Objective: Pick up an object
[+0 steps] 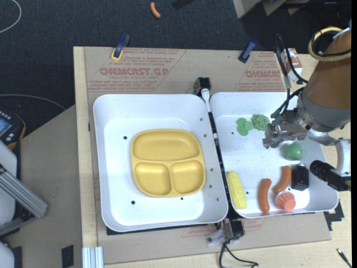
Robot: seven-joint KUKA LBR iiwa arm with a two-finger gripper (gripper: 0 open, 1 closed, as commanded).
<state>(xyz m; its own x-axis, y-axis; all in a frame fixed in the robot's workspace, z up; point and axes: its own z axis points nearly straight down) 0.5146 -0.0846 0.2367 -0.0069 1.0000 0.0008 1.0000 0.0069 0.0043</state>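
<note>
Hand (277, 137) hovering in right bin (223, 108) w/ green toy (292, 149) just beside; grip state unclear. Toy prob light, stiff plastic, slippery — pinching across its middle.

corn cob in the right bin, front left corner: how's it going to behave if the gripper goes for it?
The corn cob is long and rounded, so it will probably roll sideways if nudged. It looks like moulded plastic, so likely stiff and light. It lies along the right bin's left wall, which may crowd one finger.

A robotics lab: robot arm (329, 88), clamped cardboard bench (167, 66), loose cables on dark carpet (50, 15).
</note>
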